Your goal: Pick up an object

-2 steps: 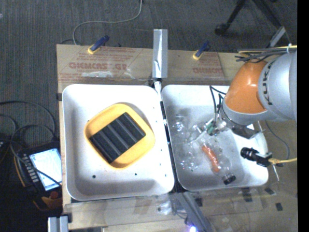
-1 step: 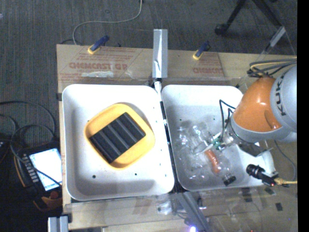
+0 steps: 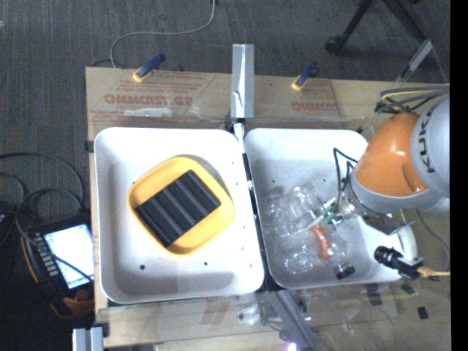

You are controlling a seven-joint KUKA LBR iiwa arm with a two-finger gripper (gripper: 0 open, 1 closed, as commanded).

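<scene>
In the left bin [image 3: 117,269] lies a yellow, rounded-square tray [image 3: 183,203] with a black ribbed top, turned at an angle. The right bin [image 3: 292,148] holds crumpled clear plastic bottles [image 3: 292,207], an orange piece [image 3: 322,241] among them, and a small black cap [image 3: 344,271] near the front. My arm, with its orange band [image 3: 391,163], reaches in from the right. My gripper [image 3: 330,214] is down among the clear plastic at the middle of the right bin, just above the orange piece. Glare on the plastic hides what it touches.
A metal divider post [image 3: 242,79] stands at the back between the two bins. Two blue and yellow clamps [image 3: 148,67] hold the brown board behind them. A lit tablet [image 3: 66,251] lies on the floor to the left.
</scene>
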